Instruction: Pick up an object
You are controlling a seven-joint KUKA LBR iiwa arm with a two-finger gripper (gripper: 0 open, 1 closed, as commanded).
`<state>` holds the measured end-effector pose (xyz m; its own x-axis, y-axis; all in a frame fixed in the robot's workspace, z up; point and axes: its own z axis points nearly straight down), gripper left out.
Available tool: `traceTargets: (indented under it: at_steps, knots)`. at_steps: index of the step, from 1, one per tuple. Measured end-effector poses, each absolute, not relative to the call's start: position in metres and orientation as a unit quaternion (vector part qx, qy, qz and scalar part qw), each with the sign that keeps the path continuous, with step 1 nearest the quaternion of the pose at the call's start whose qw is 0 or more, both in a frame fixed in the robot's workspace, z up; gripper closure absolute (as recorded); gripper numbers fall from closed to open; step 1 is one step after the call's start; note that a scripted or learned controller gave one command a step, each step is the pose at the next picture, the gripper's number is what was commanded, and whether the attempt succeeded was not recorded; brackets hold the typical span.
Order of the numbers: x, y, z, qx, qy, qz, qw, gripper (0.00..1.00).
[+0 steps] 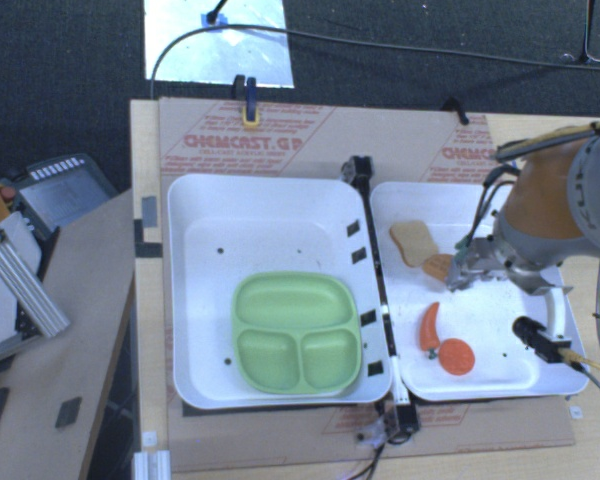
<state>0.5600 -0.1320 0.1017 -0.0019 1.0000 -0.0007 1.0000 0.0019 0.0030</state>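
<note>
Underneath, two white bins (side by side) top brown cardboard.

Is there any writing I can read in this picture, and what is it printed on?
"CHEMCAST GP", in red, on the brown board under the bins, left of centre.
The same red print on the board further right, partly hidden by the arm: too cut off to read whole.
Screen of the grey device at the left: too small and blurred to read.
No writing shows on the bins, the green tray or the food pieces.
</note>
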Motion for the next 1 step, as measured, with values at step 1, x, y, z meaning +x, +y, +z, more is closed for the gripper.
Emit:
traceTargets:
  at_steps: [1]
  knots:
    - [0.5619, -0.1295, 0.1447, 0.706, 0.708, 0.0012, 0.002, 1.00]
